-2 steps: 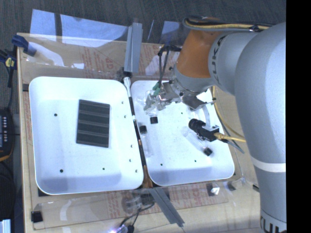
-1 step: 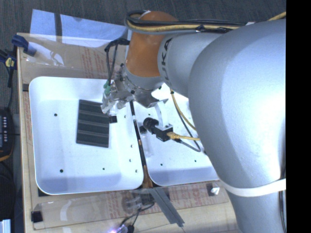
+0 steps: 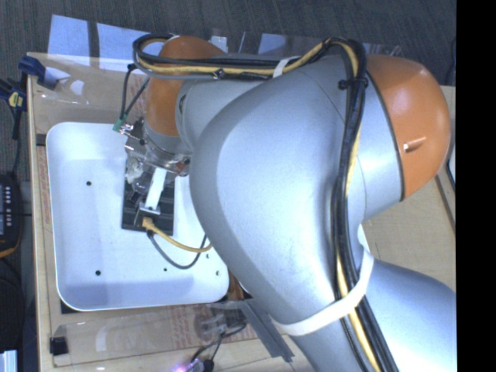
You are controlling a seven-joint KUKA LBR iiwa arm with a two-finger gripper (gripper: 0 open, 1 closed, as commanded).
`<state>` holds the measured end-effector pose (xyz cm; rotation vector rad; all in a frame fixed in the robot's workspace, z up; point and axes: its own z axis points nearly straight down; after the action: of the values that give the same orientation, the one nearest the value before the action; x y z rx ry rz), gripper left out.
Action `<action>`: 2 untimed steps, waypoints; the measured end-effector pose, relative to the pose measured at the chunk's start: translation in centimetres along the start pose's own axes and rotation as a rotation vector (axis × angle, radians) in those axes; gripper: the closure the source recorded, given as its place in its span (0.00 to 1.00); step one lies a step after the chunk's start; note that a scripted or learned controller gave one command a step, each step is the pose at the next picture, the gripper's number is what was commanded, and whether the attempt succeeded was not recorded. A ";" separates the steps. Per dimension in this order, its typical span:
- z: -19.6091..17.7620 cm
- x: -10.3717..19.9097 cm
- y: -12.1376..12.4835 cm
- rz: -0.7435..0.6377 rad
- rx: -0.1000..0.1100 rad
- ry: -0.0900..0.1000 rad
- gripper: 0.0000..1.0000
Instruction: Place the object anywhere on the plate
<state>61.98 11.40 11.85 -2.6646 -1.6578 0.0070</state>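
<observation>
White bin on wooden bench; dark carpet beyond.

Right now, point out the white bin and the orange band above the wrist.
white bin [image 3: 97,239], camera view, bare floor of the bin.
orange band [image 3: 161,103], camera view, its side below the cables.

A single camera sits above the bench and looks down on it at a slant, so the dark floor shows as a strip along the far edge of the frame. The left white bin lies in plain sight, seen almost from overhead. The arm enters from the right and passes close under the lens, looming large across the centre and right, its gripper above that bin.
</observation>
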 end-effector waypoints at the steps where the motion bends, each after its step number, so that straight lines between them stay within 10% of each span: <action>1: 2.2 1.4 -4.7 0.347 -0.010 0.008 1.00; 2: -3.7 6.9 -3.4 0.450 0.001 0.001 1.00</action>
<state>62.05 19.10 15.56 -2.9672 -1.0217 0.0072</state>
